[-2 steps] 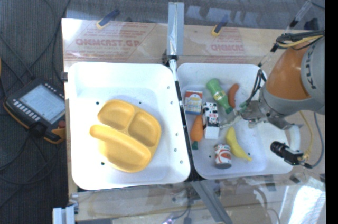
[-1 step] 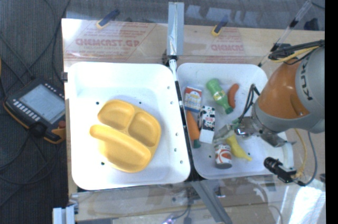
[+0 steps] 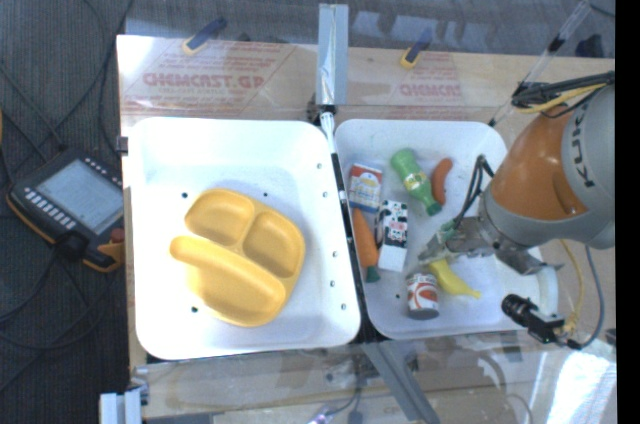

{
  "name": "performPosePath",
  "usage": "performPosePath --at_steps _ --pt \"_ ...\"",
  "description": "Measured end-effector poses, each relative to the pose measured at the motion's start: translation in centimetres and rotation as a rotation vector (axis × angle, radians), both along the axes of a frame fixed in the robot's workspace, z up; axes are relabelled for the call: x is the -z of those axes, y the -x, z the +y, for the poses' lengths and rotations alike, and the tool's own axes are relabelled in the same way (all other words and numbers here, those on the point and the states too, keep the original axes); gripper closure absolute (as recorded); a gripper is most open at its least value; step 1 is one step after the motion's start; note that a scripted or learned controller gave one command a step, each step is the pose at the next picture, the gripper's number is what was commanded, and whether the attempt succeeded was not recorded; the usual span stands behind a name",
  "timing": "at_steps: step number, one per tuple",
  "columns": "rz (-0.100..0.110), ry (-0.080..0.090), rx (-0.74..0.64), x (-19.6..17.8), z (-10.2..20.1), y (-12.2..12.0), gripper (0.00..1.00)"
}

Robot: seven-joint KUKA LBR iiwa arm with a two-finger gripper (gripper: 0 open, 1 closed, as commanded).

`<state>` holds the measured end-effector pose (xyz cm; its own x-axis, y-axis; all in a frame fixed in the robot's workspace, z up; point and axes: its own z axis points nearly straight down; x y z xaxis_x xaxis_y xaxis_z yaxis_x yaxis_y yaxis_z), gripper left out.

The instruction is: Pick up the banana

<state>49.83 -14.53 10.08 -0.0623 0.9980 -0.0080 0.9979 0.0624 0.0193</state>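
Nearest the camera, we are seeing a small cylindrical can point(image 3: 423, 296) with a red-and-white label standing at the near edge of the right bin point(image 3: 480, 320). Just right of it, the banana point(image 3: 455, 280) is lying on the bin floor: smooth, yellow, slightly curved, its long axis running from far-left to near-right, the near-right tip pointing toward the bin's near-right corner. We are observing the gripper point(image 3: 447, 247) hanging directly over the banana's far-left end; we cannot tell how its jaws are standing. Left of it, an orange carrot point(image 3: 364, 242) and a black-and-white carton point(image 3: 394, 230) are lying lengthwise. Farther back, a green bottle point(image 3: 414, 178), a red-orange sausage-shaped item point(image 3: 440, 179) and a small box point(image 3: 365, 187) are resting. A glossy yellow compartment tray point(image 3: 240, 255) is sitting in the left bin point(image 3: 160, 152).
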Motion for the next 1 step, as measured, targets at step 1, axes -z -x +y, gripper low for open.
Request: performPosePath --at_steps 1 --pt "0.022 -0.008 0.281 -8.20 6.26 -2.94 1.00"
